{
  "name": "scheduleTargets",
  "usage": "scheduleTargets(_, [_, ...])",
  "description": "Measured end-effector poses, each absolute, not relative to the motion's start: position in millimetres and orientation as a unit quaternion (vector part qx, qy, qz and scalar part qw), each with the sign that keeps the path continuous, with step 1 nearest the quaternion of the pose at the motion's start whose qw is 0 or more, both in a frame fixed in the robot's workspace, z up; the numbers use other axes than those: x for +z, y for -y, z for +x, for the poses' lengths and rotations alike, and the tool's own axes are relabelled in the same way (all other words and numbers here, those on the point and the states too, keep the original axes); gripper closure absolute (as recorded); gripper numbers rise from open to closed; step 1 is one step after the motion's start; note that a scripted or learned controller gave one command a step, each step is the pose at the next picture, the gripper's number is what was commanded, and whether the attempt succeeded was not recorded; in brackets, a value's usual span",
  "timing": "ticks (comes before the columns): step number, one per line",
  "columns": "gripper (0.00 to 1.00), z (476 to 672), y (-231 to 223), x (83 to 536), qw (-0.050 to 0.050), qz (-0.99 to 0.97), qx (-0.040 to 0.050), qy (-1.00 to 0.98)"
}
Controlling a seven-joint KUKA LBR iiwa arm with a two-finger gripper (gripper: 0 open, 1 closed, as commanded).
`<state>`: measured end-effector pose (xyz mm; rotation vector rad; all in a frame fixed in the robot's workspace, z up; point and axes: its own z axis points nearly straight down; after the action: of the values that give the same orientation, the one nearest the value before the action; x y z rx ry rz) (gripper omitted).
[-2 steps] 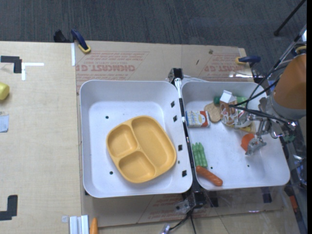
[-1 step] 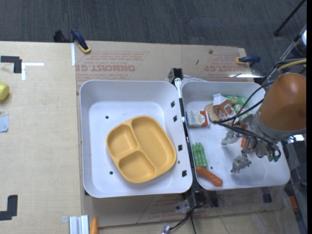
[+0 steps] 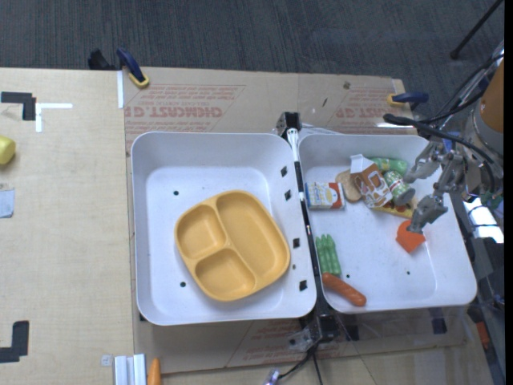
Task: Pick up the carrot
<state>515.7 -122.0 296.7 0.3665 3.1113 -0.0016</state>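
Two white bins sit side by side: the left bin (image 3: 152, 239) and the right bin (image 3: 449, 283). One yellow divided plate (image 3: 232, 245) lies in the left. The right has one carrot (image 3: 345, 289), one green bean pod (image 3: 328, 254), one small carton (image 3: 324, 195), one orange block (image 3: 410, 238) and a heap of packets (image 3: 377, 181), too jumbled to count.
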Motion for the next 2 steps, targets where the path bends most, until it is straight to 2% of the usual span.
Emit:
scheduleTargets(1, [0.0,501.8,24.3,198.8,0.002,0.025,0.0003,-1.0])
scheduleTargets(2, [0.0,479.5,-43.6,191.5,0.001,0.046,0.0003,-0.999])
